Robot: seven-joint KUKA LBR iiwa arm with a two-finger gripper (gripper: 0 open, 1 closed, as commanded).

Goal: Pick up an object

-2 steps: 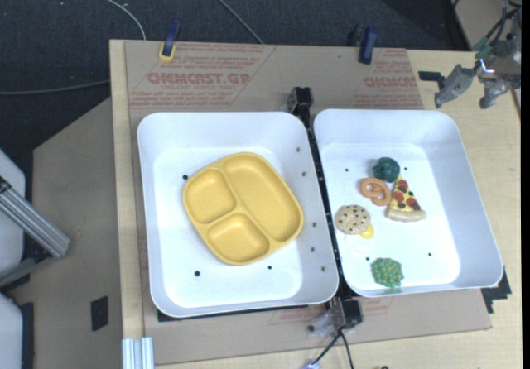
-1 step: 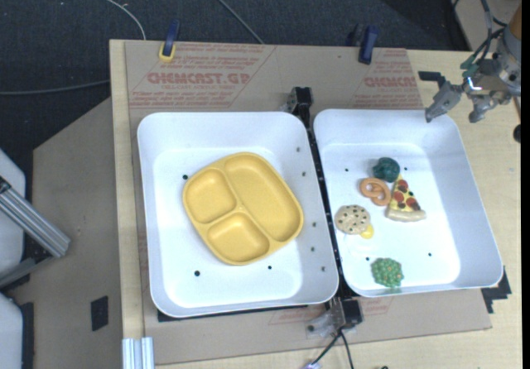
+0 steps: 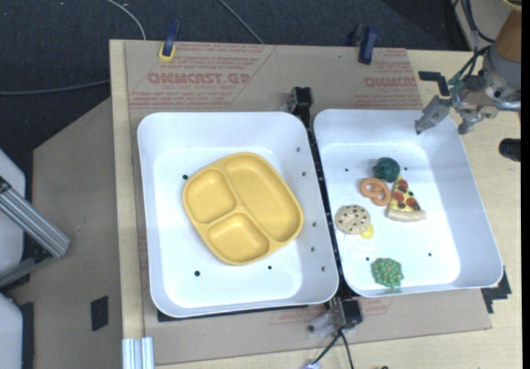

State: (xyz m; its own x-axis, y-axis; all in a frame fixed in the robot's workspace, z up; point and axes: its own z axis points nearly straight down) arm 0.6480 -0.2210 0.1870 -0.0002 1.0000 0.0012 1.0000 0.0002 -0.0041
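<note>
Fingers of the gripper point(image 3: 448, 117) hang spread and hold nothing above the right bin's point(image 3: 472, 194) far corner, likely poised to descend; pizza slice point(image 3: 405, 202), pretzel point(image 3: 373, 190) and cookie point(image 3: 353, 218) lie clustered mid-bin, well apart.

Right bin point(image 3: 464, 194): items clustered mid-floor, namely dark green ball point(image 3: 386, 168), pretzel point(image 3: 373, 190), pizza slice point(image 3: 405, 202), cookie point(image 3: 353, 218), all close together with tight gaps. Broccoli point(image 3: 387, 272) sits apart nearer the front, with room around it. Bin's right half bare, open approach. Left bin point(image 3: 157, 194): yellow divided tray point(image 3: 241, 208) takes the centre, margins free.
</note>
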